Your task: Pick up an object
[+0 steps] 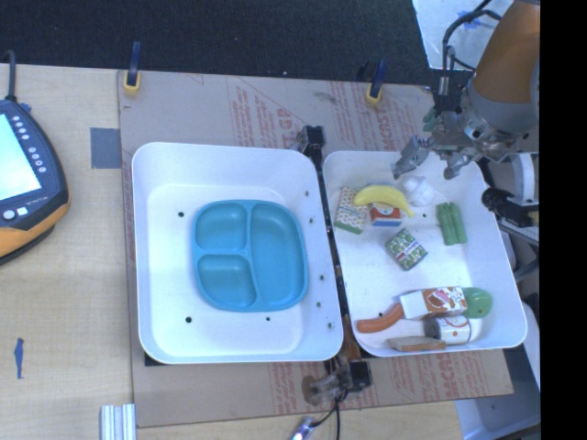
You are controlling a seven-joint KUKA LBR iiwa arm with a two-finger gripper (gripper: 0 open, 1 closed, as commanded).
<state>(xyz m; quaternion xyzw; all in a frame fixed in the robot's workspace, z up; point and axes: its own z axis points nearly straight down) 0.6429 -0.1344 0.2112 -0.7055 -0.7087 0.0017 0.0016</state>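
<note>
Landmark: I take the right bin (500, 246) as my reference; it is a shallow white bin with rounded corners, sitting on the brown cardboard-covered surface (229, 108).
Gripper: the gripper (431, 161) hangs over the right bin's upper edge, its two fingers spread apart and released, nothing between them.
Banana: the yellow banana (382, 196) lies in the upper left part of the right bin, long axis running left to right, curved, its right tip pointing toward a small white lump (418, 189) just below the gripper.
Green block: a green ridged piece (450, 223) lies near the right bin's right wall, long axis roughly up-down.
Small boxes: a pale printed carton (349, 211) lies by the right bin's left wall, a red and white box (386, 214) touches the banana from below, and a dark green patterned cube (405, 248) sits tilted near the middle.
Lower cluster: a bottle with a green cap (447, 302) lies left to right along the right bin's lower edge, with an orange carrot-like piece (378, 321) at its left and a brown flat piece (415, 344) against the bottom wall.
Open room: I see bare white floor in the right bin between the cube and the right wall.
Left bin: the left bin (151, 246), beside the right bin's left wall, carries a smooth blue divided plate (249, 254).
</note>
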